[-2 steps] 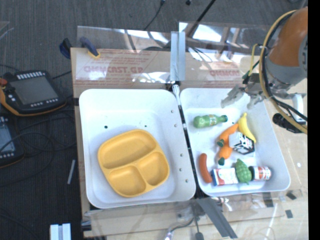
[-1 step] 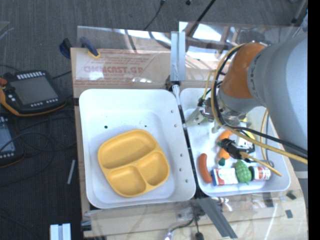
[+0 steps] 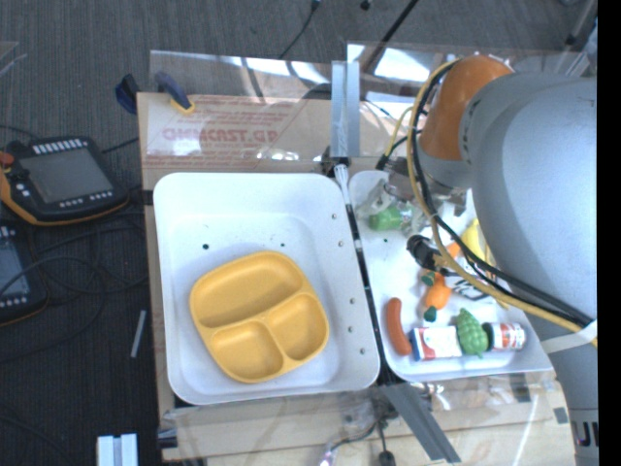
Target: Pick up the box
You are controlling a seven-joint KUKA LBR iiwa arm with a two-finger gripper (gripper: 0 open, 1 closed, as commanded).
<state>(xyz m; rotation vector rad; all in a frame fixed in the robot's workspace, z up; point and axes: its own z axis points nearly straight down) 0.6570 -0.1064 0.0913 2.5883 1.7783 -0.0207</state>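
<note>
in the right-hand shallow white bin, a small white box with red ends lies flat at the near edge, a red sausage-shaped toy just to its left, a knobbly green toy resting on it and a small orange carrot-like toy just behind it. farther back in that bin, the grey arm with its orange band reaches down over a green toy; whether its gripper is open or closed cannot be told. left of that bin, a yellow three-compartment plastic plate sits in the left white bin.
</note>
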